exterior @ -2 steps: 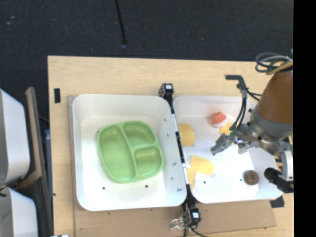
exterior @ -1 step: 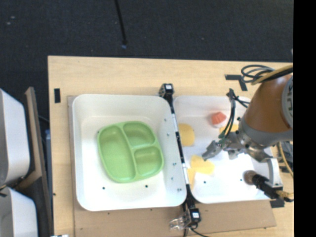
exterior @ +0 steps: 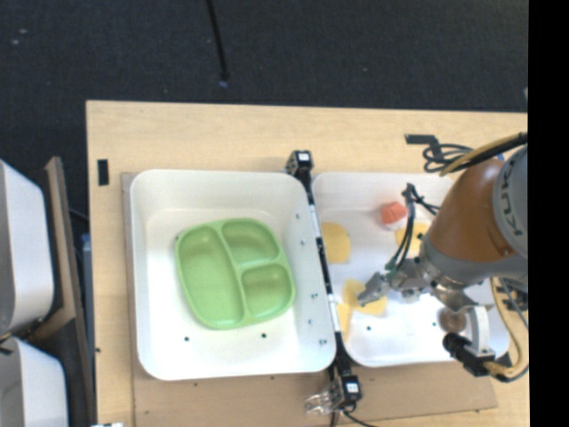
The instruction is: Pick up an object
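Two shallow white bins side by side on desk (exterior: 178, 136). Left bin (exterior: 156, 212): holds one green divided tray (exterior: 234, 272), three compartments, lying flat near centre. Right bin (exterior: 391, 350): holds yellow piece (exterior: 335, 242) against left wall, second yellow piece (exterior: 366, 298) lower down, small red object (exterior: 392, 213) near upper middle. Pincer (exterior: 373, 292) low in right bin, just beside lower yellow piece; contact unclear. Pincer state: cannot tell, tips too small and dark. Nothing seen gripped.

Green tray (exterior: 235, 273), yellow pieces (exterior: 335, 243) (white bins (exterior: 142, 327))
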### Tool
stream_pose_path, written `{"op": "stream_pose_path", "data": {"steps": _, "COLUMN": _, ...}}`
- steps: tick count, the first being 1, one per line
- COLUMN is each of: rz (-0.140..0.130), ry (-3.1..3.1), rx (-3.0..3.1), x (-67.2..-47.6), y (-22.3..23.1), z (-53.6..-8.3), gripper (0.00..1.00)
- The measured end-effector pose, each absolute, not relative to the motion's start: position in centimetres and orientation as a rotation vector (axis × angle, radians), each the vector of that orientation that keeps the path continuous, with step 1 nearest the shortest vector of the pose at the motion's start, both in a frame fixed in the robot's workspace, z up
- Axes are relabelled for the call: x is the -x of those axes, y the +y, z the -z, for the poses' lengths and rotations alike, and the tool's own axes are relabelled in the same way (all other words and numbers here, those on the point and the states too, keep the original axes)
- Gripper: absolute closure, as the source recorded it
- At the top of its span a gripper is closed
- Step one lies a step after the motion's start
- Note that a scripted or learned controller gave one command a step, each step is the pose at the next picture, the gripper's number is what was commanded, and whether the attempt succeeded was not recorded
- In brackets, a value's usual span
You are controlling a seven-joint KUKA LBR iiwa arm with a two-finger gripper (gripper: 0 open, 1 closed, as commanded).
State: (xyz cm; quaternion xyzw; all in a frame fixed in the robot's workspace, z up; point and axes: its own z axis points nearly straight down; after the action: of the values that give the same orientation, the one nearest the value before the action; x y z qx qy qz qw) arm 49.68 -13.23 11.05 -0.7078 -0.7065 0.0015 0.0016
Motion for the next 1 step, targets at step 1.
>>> {"op": "stream_pose_path", "data": {"steps": 1, "rz": 0.003, "ry": -2.221, "rx": 2.224, "x": -49.88, "y": -13.22, "z": -12.34, "gripper": 1.0}}
